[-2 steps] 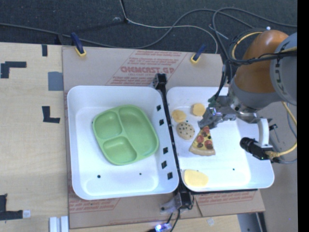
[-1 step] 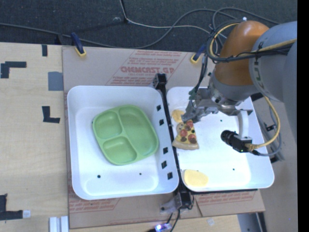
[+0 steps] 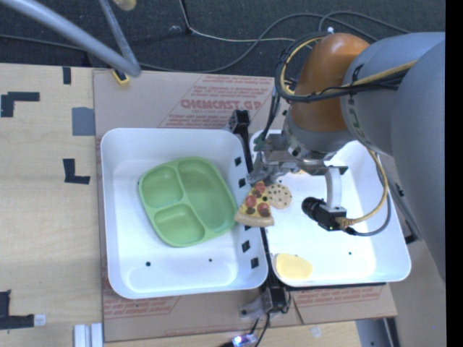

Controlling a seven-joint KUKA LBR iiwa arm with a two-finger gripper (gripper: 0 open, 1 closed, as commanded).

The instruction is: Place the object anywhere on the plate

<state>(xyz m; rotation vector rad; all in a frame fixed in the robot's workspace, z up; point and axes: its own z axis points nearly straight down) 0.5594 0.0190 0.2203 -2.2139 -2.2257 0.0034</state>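
Yellow disc (image 3: 293, 267) near pizza slice (image 3: 256, 207)

My desk (image 3: 43, 215) is light wood with black tape marks (image 3: 72, 170) along its left side. A brown printed cardboard sheet (image 3: 210, 100) lies across its middle. Beyond the far edge I see dark carpet floor (image 3: 231, 6) with thin black cables (image 3: 217, 31) trailing over it. A grey pole (image 3: 58, 20) slants across the far-left corner. Lighting is even and bright.

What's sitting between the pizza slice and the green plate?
In the camera view, the rims of the two bins run between the pizza slice and the green plate. The slice overhangs them.
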